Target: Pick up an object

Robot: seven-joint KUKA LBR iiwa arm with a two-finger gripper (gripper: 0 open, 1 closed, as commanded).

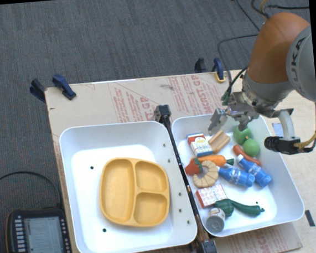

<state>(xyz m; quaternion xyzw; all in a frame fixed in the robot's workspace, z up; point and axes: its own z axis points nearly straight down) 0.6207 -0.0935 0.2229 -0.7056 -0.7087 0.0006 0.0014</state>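
While the tool (pixel 231 120) hangs over the far end of the right-hand shallow white plastic bin (pixel 289 191), its two dark fingers look spread and nothing sits between them, so by my reading no object has been picked yet and the whole grasp and lift remain to do. Closest beneath it lie a pale tan wedge shaped like a bread slice (pixel 219 140) and a smooth green rounded toy fruit (pixel 246 141), either of which looks like the likeliest target. Just beside these rest a small red-and-white printed carton (pixel 199 145), an orange carrot-shaped toy (pixel 217 160) and a ridged round biscuit-like piece (pixel 208 174). Toward the near side lie two glossy blue plastic bottles (pixel 244 174), touching one another, a flat red-and-white packet (pixel 211 195), a dark green pepper-like toy (pixel 239 206) and a small grey metal-looking can (pixel 215 221). Everything is crowded, with many pieces touching, so a clean pinch may be awkward. Across the divider, the left white bin (pixel 73 145) holds a matte yellow divided tray (pixel 134 191) with three compartments. Both bins stand on a brown board bench (pixel 116 99) held by blue clamps (pixel 63 85).
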